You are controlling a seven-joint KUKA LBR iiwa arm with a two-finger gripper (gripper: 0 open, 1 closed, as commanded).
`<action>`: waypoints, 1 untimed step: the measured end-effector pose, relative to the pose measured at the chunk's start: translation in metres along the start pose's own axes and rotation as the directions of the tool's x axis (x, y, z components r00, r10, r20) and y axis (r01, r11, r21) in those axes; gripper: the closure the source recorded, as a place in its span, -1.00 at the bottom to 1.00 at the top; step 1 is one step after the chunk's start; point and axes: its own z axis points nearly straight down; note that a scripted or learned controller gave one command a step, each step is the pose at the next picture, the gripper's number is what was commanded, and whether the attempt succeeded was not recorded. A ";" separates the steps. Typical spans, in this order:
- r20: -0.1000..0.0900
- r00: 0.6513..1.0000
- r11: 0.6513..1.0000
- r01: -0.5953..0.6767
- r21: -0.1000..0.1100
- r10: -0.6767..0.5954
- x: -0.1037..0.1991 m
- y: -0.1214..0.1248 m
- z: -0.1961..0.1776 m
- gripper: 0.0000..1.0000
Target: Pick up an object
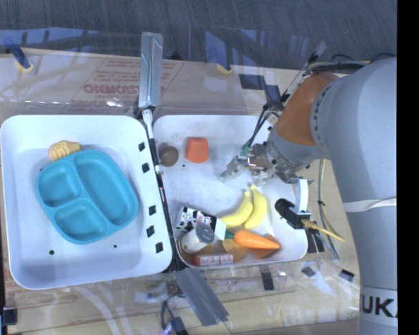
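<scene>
Tool (236, 169) hovers above curved, smooth yellow banana (246, 210).

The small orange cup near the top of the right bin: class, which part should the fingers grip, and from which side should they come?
Grip the small orange cup across its side walls, coming straight down from above. It sits alone on open bin floor, apart from the brown ball to its left, so there is probably room for a finger on either side. The gripper is close, to its right.

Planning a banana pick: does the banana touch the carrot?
Touching. The camera view shows the banana with its lower end lying against the carrot, no gap showing between them.
</scene>
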 end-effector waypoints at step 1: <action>-0.001 0.996 0.996 0.087 0.001 -0.087 0.003 -0.069 0.000 -1.00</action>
